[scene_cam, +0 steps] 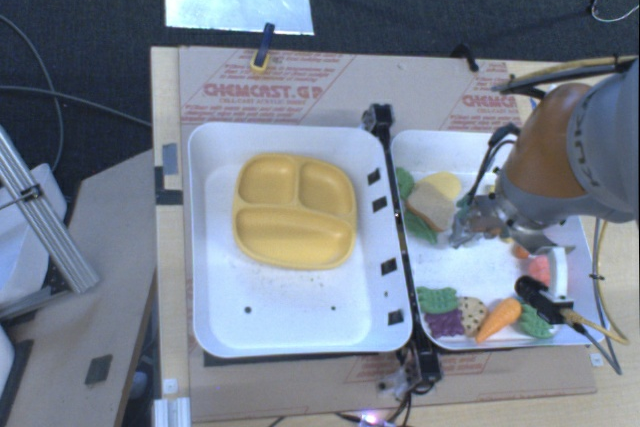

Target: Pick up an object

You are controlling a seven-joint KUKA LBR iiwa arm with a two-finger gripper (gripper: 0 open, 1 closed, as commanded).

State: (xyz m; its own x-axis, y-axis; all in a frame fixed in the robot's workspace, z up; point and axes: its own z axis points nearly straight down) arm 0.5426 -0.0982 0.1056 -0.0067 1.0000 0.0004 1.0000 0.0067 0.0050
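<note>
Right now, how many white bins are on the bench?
2. The left bin holds a yellow divided plate. The right bin holds the toy foods, and the arm covers part of it.

Bulky grey arm (610, 145) with an orange band, black cable, dull metal wrist.

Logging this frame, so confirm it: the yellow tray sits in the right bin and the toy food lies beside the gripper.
Wrong bin. The camera view shows the yellow tray in the left bin; the toy food does lie beside the gripper, in the right bin.
</note>
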